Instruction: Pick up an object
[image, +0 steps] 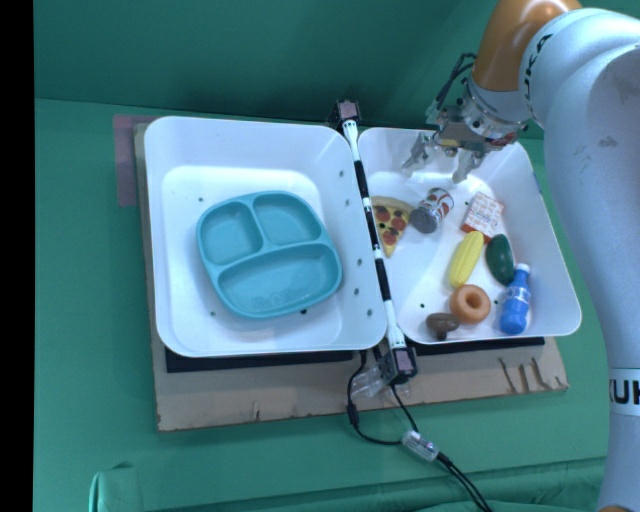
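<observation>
Nearest you in the right bin (560, 300) lie the blue bottle (515, 300), the donut (470, 302) and a brown piece (441, 324); beyond them sit the corn (466, 259), green vegetable (500, 258) and pizza slice (390, 222). Farther back, the small can (431, 211) lies on its side, just below the gripper (442, 160), whose fingers spread wide with nothing between them. Expect the can to be light, stiff and prone to rolling, so take it across its round body.
</observation>
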